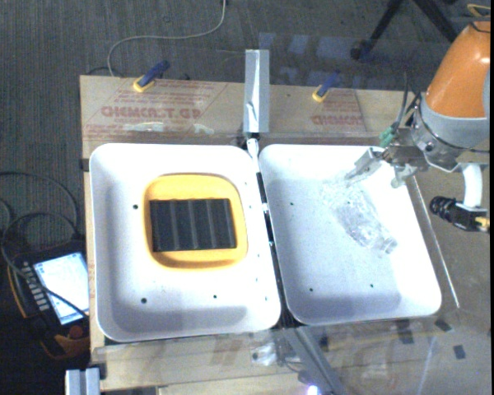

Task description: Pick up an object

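A clear plastic bottle (359, 219) lies on its side in the right bin (313, 262), running from upper left to lower right and hard to make out against the white floor. A yellow tray-like object with a black ribbed insert (194, 220) lies flat in the middle of the left bin (119, 295). My gripper (379, 171) hangs over the right bin's far right corner, just above and beyond the bottle's upper end. Its two fingers are spread open and nothing sits between them.
The grey and orange arm (465, 72) comes in over the right bin's far right rim. A metal post (256, 97) stands behind the seam between the bins. Two blue-and-yellow clamps (151, 75) grip the board at the back. Cables and a device lie on the floor at the left.
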You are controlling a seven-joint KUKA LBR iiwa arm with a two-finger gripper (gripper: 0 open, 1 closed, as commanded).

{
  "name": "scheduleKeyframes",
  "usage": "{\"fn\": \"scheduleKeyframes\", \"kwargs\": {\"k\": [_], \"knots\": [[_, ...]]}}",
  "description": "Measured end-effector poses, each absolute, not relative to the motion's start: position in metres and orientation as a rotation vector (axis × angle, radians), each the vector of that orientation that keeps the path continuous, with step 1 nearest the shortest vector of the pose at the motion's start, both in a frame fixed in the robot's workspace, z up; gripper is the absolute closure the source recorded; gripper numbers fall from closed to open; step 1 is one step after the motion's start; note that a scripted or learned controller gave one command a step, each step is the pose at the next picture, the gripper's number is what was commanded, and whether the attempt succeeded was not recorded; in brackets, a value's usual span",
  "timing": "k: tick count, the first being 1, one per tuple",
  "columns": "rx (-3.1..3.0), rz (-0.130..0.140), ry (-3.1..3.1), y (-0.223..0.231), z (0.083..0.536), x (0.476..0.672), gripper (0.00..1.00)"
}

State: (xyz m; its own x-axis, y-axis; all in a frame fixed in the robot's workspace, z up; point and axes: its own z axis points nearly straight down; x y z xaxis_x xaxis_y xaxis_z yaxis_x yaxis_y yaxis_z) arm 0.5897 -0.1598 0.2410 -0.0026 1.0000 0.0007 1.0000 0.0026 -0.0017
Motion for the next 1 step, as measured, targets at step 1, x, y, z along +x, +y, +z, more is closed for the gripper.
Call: {"fn": "scheduleKeyframes", "kwargs": {"k": [1], "knots": [[-2.074,0.004,-2.365,-0.1910,0.2723,0.5731,0.00]]}}
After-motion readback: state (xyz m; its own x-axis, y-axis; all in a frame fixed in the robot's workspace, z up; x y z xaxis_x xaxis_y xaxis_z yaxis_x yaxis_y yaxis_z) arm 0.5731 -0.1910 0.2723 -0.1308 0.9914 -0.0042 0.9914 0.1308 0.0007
